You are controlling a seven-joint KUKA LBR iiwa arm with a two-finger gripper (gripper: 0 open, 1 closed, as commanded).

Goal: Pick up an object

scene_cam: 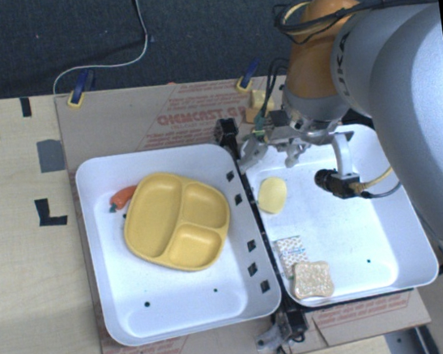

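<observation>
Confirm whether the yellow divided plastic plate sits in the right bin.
No, the yellow divided plastic plate lies in the left white bin.

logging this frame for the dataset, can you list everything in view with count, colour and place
shallow white plastic bins: 2, white, side by side on the bench
divided yellow plastic plate: 1, yellow, left bin
small orange item: 1, orange, left bin, partly under the plate's far left edge
round pale yellow piece: 1, pale yellow, right bin near the divider
speckled flat packet: 1, white with specks, right bin
tan toast-like slice: 1, tan, right bin, near corner
gripper: 1, grey metal, above the right bin's far side
</observation>
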